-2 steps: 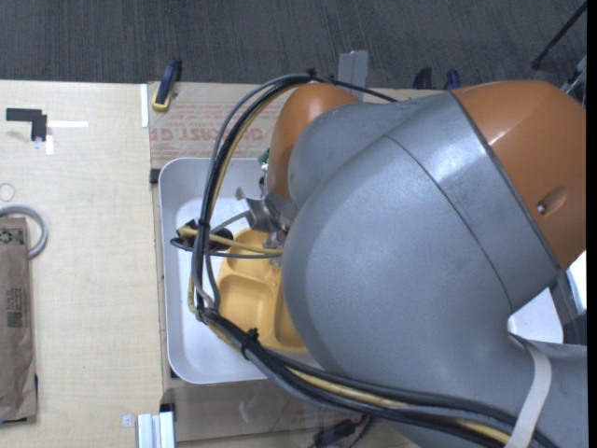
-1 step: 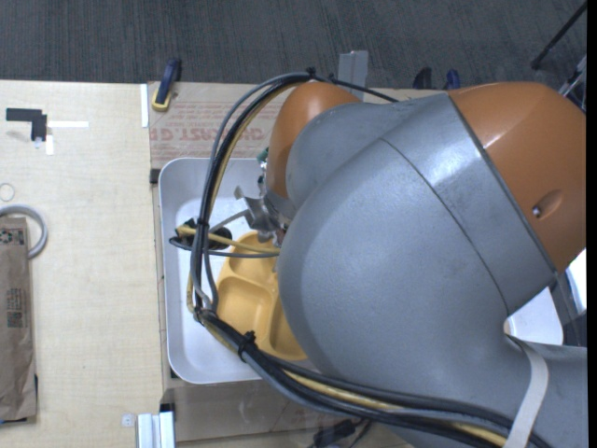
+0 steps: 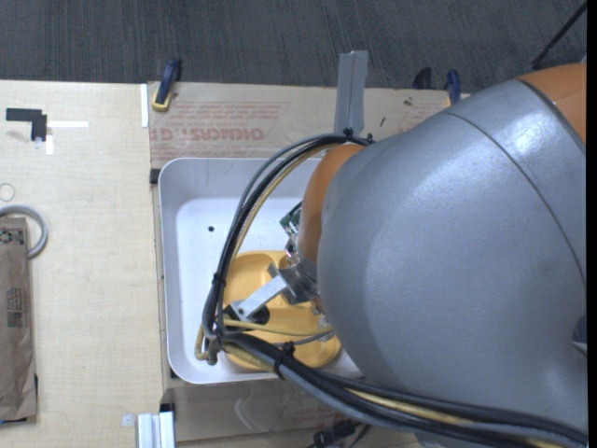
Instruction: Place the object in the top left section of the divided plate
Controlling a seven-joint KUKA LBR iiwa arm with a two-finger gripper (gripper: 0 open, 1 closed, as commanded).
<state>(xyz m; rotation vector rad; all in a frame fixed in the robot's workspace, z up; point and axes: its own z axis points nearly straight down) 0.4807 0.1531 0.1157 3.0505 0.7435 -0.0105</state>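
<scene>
Arm is hanging over the yellow divided plate point(image 3: 244, 273), with placement not yet confirmed.

Cables point(image 3: 280, 367) are trailing along the near rim of the white bin point(image 3: 177, 250), just in front of the plate, and the plate itself is lying in the near part of that bin with its yellow sections partly showing left of the arm point(image 3: 448, 259). Over the plate a grey bar-like part is slanting down beside what appears to be the hand point(image 3: 297, 278), but whether the hand is spread or pressed together cannot be told, since the wrist is covering it. The object to be placed is not something I can pick out; whether it is in the hand or already on the plate is unclear. Judging from this, the arm is working at the plate and the drop into the top left section, the part of the plate toward the bin's far left corner, is either underway or still to do. Beyond the bin, cardboard point(image 3: 242, 119) is lying on the table point(image 3: 75, 203).
</scene>
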